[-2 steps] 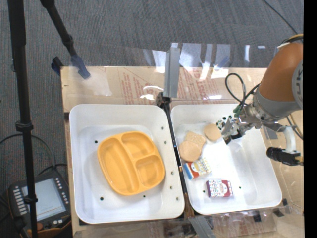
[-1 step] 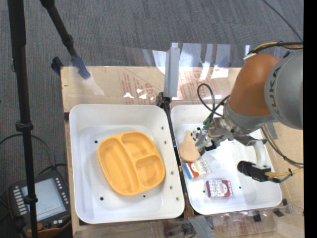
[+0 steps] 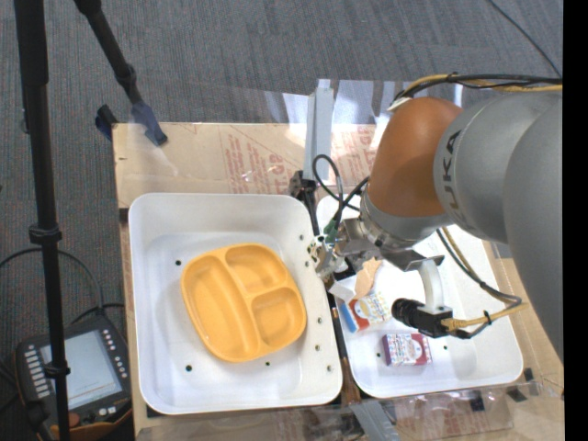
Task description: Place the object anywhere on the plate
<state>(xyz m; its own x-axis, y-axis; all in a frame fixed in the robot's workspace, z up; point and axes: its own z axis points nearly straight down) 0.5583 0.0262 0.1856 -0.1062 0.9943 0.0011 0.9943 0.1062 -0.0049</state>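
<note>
Cardboard-topped surface over grey carpet, two white bins. Yellow plate sits bare in the left bin, presumably the drop target. Gripper hangs over the right bin's clutter; can't tell its state.

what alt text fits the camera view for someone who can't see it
A grey and orange arm reaches from the right over two white bins. The left bin holds a yellow plate; the right bin holds small packets.
</note>
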